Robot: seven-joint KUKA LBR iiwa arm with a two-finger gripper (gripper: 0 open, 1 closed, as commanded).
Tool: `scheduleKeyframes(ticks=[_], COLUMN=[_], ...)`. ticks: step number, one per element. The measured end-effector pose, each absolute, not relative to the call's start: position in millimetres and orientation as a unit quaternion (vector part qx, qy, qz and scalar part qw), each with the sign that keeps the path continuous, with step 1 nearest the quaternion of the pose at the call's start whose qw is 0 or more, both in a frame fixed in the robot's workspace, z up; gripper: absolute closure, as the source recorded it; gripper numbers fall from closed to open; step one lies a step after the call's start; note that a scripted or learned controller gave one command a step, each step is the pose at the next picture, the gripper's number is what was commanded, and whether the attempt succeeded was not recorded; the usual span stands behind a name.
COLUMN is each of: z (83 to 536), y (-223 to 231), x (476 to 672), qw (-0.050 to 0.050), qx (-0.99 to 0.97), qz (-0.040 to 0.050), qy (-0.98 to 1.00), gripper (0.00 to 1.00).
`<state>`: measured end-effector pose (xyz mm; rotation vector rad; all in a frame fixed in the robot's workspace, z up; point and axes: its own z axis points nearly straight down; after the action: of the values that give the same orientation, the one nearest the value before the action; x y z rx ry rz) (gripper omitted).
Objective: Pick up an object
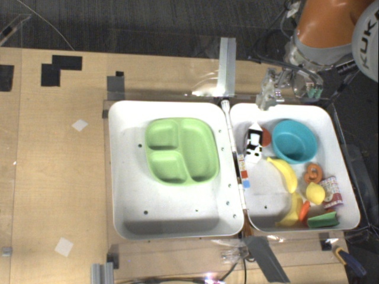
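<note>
Left bin [124, 176]: holds a green tray [179, 149], well left of and below the pincer [269, 93]. Pincer: poised above the right bin's [340, 135] top-left rim, nothing visible between its fingers; how far they are parted cannot be told. Just below it lie a black-and-white item [254, 142] and a blue bowl [294, 140]. Farther below: banana [285, 173], lemon [315, 192], green block [323, 219].

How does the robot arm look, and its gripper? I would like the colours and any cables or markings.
The arm has a broad orange band over a grey ring, with part of a black letter on a white section at its right. Thin cables run beside it. The gripper looks pale and partly see-through.
</note>
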<state>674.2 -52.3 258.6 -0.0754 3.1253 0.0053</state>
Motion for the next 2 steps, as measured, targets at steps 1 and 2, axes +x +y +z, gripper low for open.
scheduleKeyframes(ticks=[1, 2], z=[249.8, 259.9], y=[16.0, 15.6], x=[669.8, 671.6], qw=[0.002, 0.004], qx=[0.024, 0.024], qz=[0.0015, 0.0016], qy=[1.0, 1.0], gripper=[1.0, 1.0])
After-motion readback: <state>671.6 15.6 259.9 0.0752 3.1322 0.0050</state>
